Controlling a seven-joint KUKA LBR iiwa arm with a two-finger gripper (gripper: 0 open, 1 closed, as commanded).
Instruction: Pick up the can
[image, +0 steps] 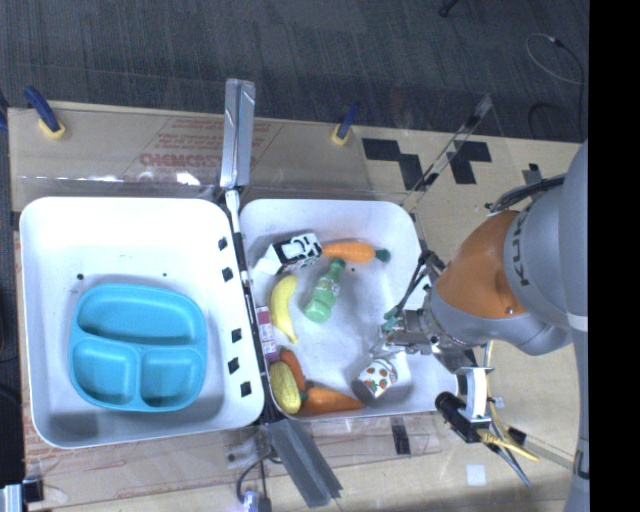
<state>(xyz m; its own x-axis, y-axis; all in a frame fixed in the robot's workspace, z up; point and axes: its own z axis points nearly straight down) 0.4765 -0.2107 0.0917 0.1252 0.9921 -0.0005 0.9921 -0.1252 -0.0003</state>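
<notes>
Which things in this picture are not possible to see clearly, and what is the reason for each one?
- Gripper, camera view: its fingers are too small and blurred against the can to tell open from shut, or touching from apart.
- Can, camera view: its printed label is too small to read.
- Corn, camera view: partly tucked against the right bin's wall.
- Carrot, camera view: its near side lies in shadow at the bin's front edge.

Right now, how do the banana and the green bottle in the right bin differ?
The banana is yellow and curved; the green bottle is straight and see-through green with a darker cap. The banana lies along the bin's left wall, while the bottle lies nearer the middle, tilted. Both lie flat, side by side, in the right bin.
</notes>
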